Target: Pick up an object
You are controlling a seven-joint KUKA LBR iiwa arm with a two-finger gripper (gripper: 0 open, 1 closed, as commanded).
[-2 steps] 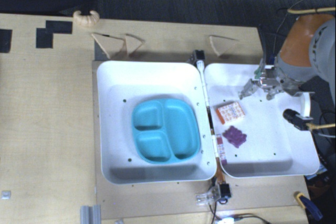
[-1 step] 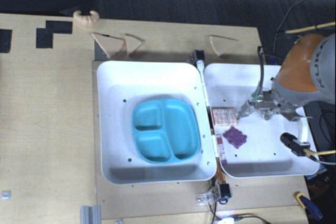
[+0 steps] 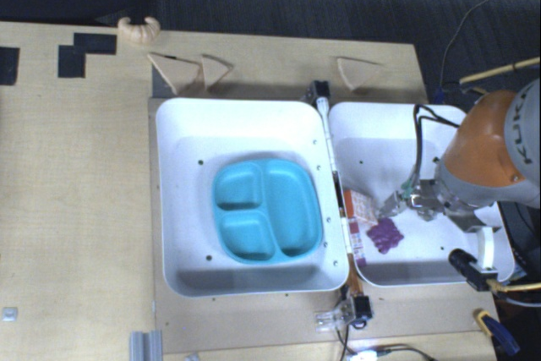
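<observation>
while the arm (image 3: 486, 152) reaches in over the right bin (image 3: 372, 131), its fingers (image 3: 397, 200) hang low above that bin's floor, and whether they are spread or closed cannot be told, since the metal tips blur into the wrist hardware. a small purple object (image 3: 385, 234) lies on the floor of the right bin, just beside the fingers on the side toward the bin's near wall, and nothing shows it to be between them; it looks to rest free on the white surface. a flat packet with pale and reddish print (image 3: 357, 216) lies against the right bin's inner wall, next to the purple object and close to the fingers too. across that shared wall, the left bin (image 3: 182, 139) holds a blue divided tray (image 3: 266, 209) with three compartments, lying flat in its middle, well apart from the purple object. both bins sit on the pale wooden desk (image 3: 76, 207).
</observation>
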